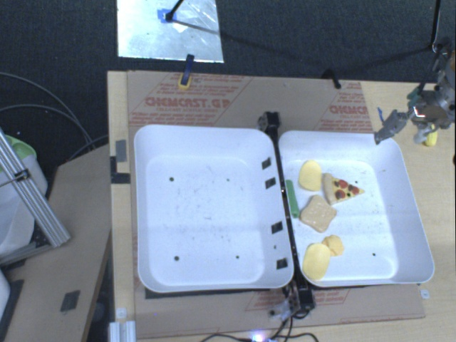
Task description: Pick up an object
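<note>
Whether the pincer (390,126) above the right bin's (399,262) far corner is open, I cannot tell.

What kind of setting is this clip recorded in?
Likely a robotics lab bench set up for pick tests: two shallow white plastic bins side by side, toy food such as a pizza slice, and the grey gripper reaching in.

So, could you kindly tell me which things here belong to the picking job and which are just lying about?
For the job: gripper, pizza slice, bread slice, three yellow pieces, green stick, right bin.

Lying about: left bin, foil sheet, blue clamp.
</note>
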You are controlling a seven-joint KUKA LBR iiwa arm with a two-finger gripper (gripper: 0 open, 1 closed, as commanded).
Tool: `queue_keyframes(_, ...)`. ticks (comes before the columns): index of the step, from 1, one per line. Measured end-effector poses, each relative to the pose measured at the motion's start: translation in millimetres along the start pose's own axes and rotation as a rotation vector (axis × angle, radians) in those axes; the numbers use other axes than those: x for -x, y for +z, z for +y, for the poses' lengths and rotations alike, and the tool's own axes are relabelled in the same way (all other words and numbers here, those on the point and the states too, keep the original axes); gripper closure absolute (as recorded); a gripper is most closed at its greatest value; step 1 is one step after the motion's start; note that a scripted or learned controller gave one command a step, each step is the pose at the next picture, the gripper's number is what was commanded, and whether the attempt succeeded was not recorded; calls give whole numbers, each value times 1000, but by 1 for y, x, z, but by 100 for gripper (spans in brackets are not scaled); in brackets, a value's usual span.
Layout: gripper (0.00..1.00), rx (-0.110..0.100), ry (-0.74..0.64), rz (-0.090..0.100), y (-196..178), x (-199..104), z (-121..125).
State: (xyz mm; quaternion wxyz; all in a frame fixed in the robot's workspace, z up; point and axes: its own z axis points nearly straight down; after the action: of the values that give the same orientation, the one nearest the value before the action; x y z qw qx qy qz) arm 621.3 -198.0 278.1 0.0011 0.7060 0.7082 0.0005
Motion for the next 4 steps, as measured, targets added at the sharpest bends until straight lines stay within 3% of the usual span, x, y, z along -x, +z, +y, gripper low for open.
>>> queue_keyframes(1,0,-14,4,4,129,8,-44)
queue_keyframes(2,0,-9,-1,6,124,-72,-138)
queue_keyframes(3,0,-3,-3,2,197,-111,-135)
queue_keyframes(4,0,10,-9,2,87,-194,-132)
